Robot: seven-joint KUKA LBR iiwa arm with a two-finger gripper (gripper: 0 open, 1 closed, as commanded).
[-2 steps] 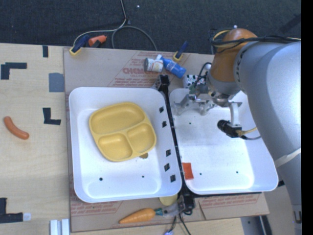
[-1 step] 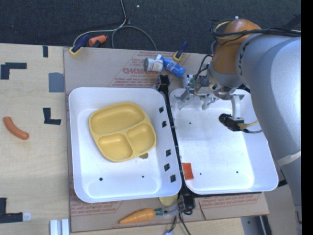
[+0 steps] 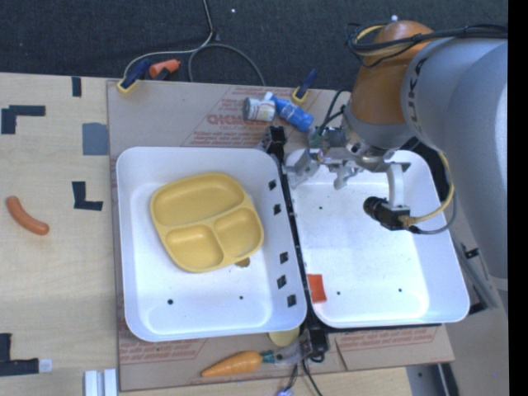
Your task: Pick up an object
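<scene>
A yellow divided plate (image 3: 206, 219) lies in the left bin (image 3: 136, 304). A small orange-red block (image 3: 315, 287) sits near the left wall of the right bin (image 3: 429, 304). My gripper (image 3: 320, 172) hangs over the far left corner of the right bin, close to the divider between the bins. Its two fingers (image 3: 339, 177) stand apart with nothing between them, so it is open. The block is well toward the near side from the gripper. The plate is to the gripper's left, across the divider.
A blue and white tube (image 3: 279, 110) lies on the cardboard behind the bins. A carrot (image 3: 233, 364) rests in front of them, and an orange sausage (image 3: 27, 215) lies on the wooden bench at far left. A black cable loop (image 3: 396, 215) hangs from the wrist.
</scene>
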